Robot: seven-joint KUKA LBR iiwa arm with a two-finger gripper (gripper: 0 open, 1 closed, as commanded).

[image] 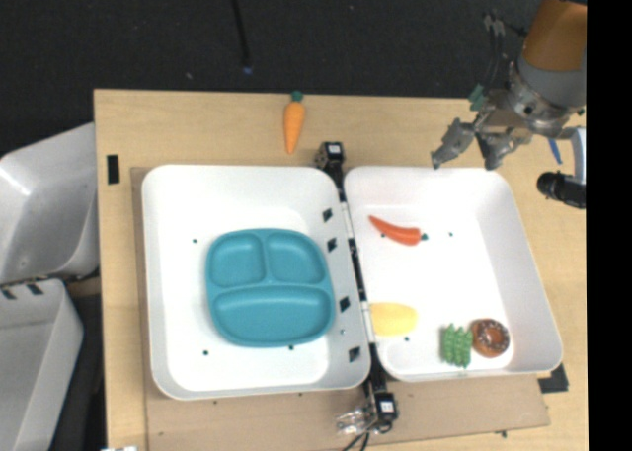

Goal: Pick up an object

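My gripper (470, 148) hangs open above the far rim of the right bin (513, 242), its two grey fingers spread with nothing between them. Inside that bin lie a red chili pepper (396, 231) near the far left, a yellow piece (392, 319) at the near left, and a green leafy piece (455, 344) beside a brown doughnut (489, 337) at the near right. An orange carrot (293, 122) rests on the wooden bench beyond the left bin.
The left bin (173, 242) holds a teal divided plate (269, 287). A small black clip (330, 154) sits at the far end of the seam between the bins. A white object (44, 207) stands off the bench's left side.
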